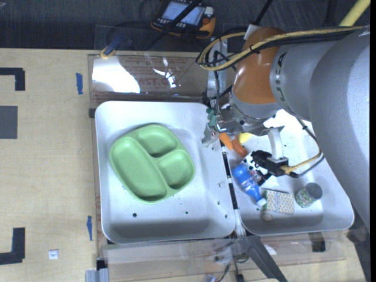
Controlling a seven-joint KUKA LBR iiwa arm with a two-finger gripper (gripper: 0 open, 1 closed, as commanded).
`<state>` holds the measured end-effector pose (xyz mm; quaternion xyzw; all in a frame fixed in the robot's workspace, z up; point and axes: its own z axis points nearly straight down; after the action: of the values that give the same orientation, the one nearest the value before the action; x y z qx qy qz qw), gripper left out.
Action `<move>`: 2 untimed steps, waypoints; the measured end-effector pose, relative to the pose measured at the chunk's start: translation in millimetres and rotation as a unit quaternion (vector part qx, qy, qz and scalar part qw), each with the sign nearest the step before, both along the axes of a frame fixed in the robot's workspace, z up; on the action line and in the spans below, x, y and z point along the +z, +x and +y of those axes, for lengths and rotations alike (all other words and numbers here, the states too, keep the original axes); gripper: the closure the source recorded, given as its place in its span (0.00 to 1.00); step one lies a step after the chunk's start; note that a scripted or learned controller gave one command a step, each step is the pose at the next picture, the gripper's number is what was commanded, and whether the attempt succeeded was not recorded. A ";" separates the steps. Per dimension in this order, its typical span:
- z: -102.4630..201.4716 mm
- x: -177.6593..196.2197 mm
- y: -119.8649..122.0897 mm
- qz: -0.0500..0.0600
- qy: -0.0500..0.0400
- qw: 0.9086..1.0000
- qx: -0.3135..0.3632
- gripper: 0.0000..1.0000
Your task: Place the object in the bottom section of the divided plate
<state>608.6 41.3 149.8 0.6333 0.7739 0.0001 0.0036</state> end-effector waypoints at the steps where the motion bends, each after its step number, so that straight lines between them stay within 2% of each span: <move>1: 12.7 2.1 -5.6 -0.002 -0.009 1.000 -0.022 1.00; 2: 13.9 -8.0 -22.9 -0.001 -0.015 1.000 -0.007 1.00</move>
<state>585.7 55.2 141.8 0.6389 0.7691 -0.0107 0.0139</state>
